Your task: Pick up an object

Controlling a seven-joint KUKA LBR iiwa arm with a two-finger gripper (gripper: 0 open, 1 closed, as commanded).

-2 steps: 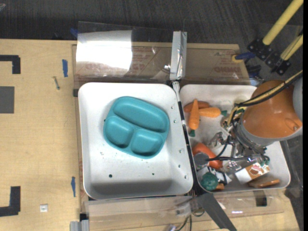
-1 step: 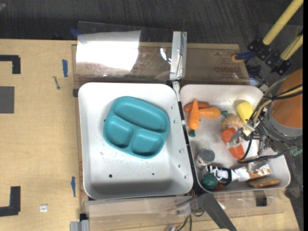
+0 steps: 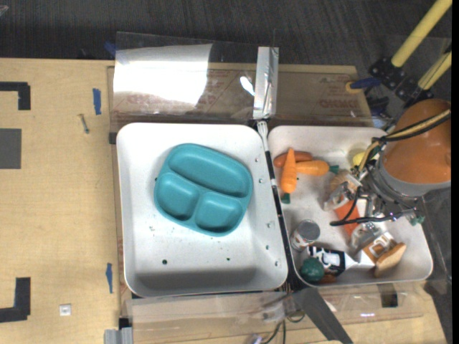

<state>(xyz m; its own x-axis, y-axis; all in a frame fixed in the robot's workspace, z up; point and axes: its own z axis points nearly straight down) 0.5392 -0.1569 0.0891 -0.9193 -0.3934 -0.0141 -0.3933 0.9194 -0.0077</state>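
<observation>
Faint print on cardboard [image 3: 337,95] behind bins, unreadable

The arm [image 3: 423,149] comes in from the right side of the view, its orange band showing as a rounded dome seen from above, with a grey collar just beneath it. Yellow and black cables run over the band. Below the collar the gripper [image 3: 362,210] points downward and leftward, a cluster of metal parts and wires low over the desk.
</observation>
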